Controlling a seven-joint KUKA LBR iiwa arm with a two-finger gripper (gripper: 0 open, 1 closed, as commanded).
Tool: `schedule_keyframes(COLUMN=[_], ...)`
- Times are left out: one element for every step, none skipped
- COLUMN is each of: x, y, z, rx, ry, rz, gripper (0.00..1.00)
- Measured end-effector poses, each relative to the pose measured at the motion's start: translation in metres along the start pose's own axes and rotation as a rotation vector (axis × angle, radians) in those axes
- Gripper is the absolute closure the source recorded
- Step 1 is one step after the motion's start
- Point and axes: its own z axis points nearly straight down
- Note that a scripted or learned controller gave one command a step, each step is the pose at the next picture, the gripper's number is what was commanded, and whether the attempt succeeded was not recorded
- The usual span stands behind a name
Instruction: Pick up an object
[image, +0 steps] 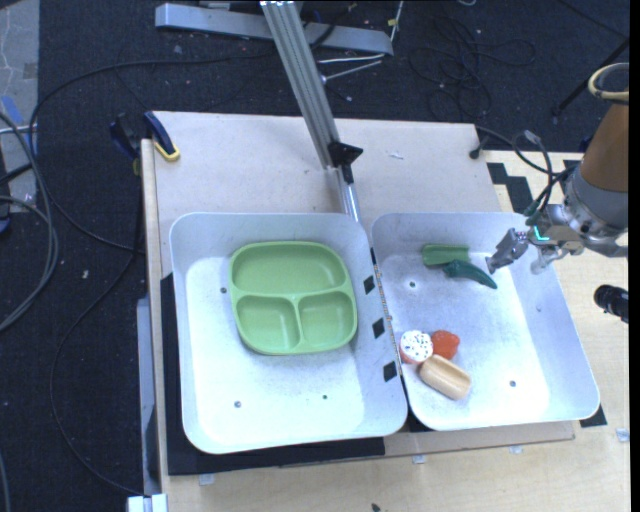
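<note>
While jaws (520, 252) are hovering apart, gripping nothing, green toy (458, 263) is lying just beside; descending squarely over it seems wise.

You have two bins side by side; the left bin (200, 400) holds a divided tray (294, 297); in the right bin (540, 380), a toy (458, 262) lies far, three small pieces (435, 361) cluster near-left.

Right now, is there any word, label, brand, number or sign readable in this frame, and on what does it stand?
No text can be read.
The black tags along the seam between the bins: too small to show any print.
The white ball has dots, not letters.
The green divided tray is unmarked.
</note>
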Motion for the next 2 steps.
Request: schedule_keyframes(x=[0.000, 0.000], y=[0.001, 0.001], z=[-0.002, 0.062], rx=[-0.004, 0.001], ry=[-0.001, 0.000], rz=[-0.001, 0.001], gripper=[0.00, 0.00])
